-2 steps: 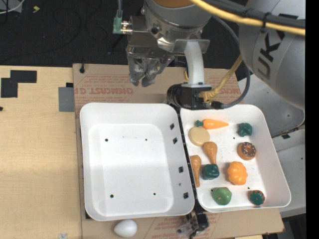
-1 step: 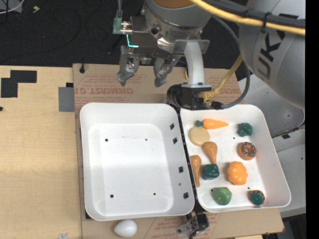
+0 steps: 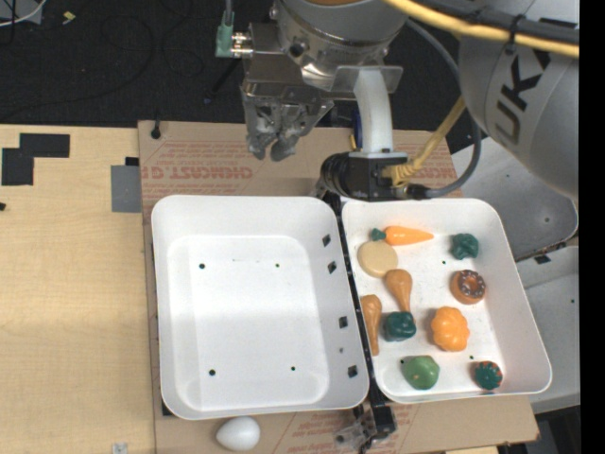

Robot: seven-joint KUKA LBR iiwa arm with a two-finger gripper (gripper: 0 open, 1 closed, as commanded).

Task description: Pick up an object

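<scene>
My gripper [image 3: 272, 146] hangs high above the far edge of the left bin [image 3: 180, 218], with its fingers close together and nothing between them. The right bin [image 3: 515, 282] holds several toy foods: an orange carrot [image 3: 408, 235], a cream disc [image 3: 378, 258], a tan drumstick [image 3: 399, 287], a brown donut [image 3: 467, 287], an orange pumpkin [image 3: 450, 328], a green pepper [image 3: 420, 372], a dark green piece [image 3: 398, 325], two teal pieces [image 3: 463, 246] [image 3: 488, 375] and a tan piece [image 3: 370, 322] by the divider.
A white egg [image 3: 237, 433] lies on the bench outside the left bin, at its near edge. Cardboard [image 3: 203, 164] lies under both bins. The arm's body fills the upper right.
</scene>
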